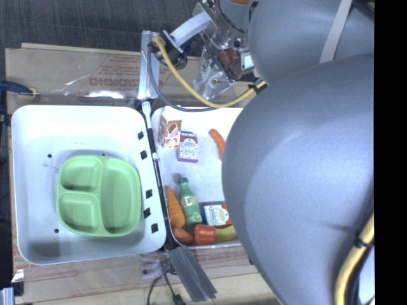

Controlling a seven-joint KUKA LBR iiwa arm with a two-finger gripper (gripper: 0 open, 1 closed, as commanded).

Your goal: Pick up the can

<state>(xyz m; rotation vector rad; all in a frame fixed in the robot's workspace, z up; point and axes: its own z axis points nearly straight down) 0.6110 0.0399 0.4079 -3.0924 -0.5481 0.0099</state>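
Note:
A short red cylinder [205,234], which looks like the can, lies at the front of the right bin [202,121], between a brown sausage [182,235] and a yellow banana [226,234]. Just behind it sits a small item with a white, yellow and green label [215,214]. My gripper [213,80] hangs over the back edge of the right bin, far from the red cylinder, with a yellow cable looping around it. The grey arm hides the right part of this bin.
The right bin also holds a green bottle [189,201], a carrot [175,208], a brown carton [169,132], a pink carton [188,147] and an orange piece [217,142]. A green divided plate [100,196] lies in the left bin [32,132].

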